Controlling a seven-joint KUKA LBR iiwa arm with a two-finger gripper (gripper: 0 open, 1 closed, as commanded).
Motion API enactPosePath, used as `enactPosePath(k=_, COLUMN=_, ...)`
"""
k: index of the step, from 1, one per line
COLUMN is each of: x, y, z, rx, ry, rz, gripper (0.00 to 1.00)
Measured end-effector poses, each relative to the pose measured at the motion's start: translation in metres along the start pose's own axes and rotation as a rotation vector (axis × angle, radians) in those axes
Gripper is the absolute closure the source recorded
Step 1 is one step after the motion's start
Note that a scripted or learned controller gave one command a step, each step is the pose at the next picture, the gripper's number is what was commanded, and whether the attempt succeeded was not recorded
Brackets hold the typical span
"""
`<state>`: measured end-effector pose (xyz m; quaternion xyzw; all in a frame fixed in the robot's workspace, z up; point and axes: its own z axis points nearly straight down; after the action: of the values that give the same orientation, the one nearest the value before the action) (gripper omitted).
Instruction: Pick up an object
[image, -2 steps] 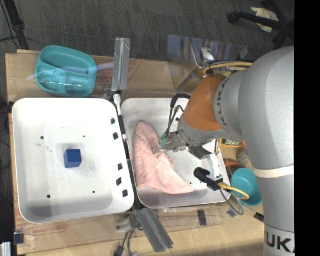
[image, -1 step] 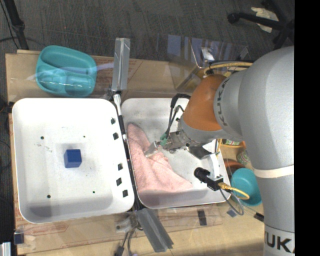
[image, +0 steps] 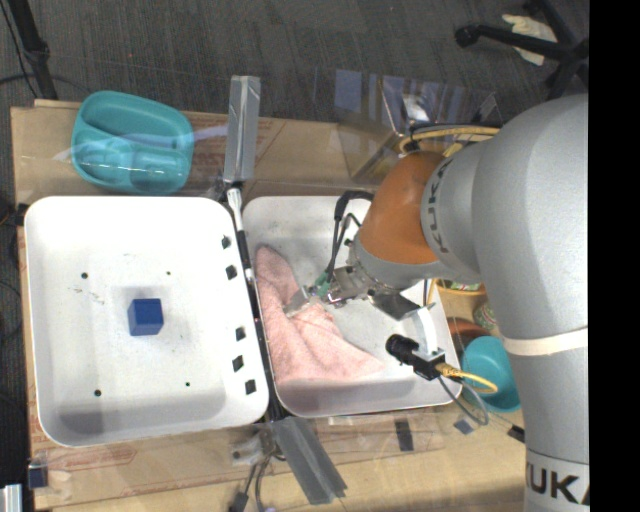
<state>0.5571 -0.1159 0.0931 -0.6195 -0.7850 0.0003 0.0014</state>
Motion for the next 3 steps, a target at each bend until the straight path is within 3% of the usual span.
enactPosePath(k=1, x=0.0, y=0.001, z=-0.01, rx=0.001, ry=0.0, rz=-0.005, gripper=1.0)
enactPosePath(k=2, x=0.0, y=0.001, z=-0.01, rx=0.001, ry=0.0, rz=-0.005, gripper=0.0)
enactPosePath(k=3, x=0.012, y=0.013, z=0.0, rx=-0.001, ry=-0.002, rz=-0.05, gripper=0.0)
